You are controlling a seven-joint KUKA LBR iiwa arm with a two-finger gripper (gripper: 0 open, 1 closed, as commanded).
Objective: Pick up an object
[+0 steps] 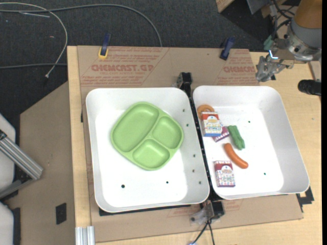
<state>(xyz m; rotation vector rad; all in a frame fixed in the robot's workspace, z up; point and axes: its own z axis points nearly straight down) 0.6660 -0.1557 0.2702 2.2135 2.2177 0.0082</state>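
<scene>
The right bin (pixel 276 106) holds several small items: a white and red packet (pixel 211 124) near its upper left with an orange ring (pixel 205 108) behind it, a green pickle-shaped piece (pixel 236 137), an orange sausage (pixel 236 155), and a second red and white packet (pixel 224 174) at the front. My gripper (pixel 267 69) hangs above the bench just beyond the right bin's far right corner, apart from all the items, with nothing visible in it.
The left bin (pixel 97 152) carries a green divided plate (pixel 147 136). Black clamps (pixel 184 80) join the bins at the middle. Blue clips (pixel 105 45) pin the cardboard base at the back. Cables lie on the dark floor beyond.
</scene>
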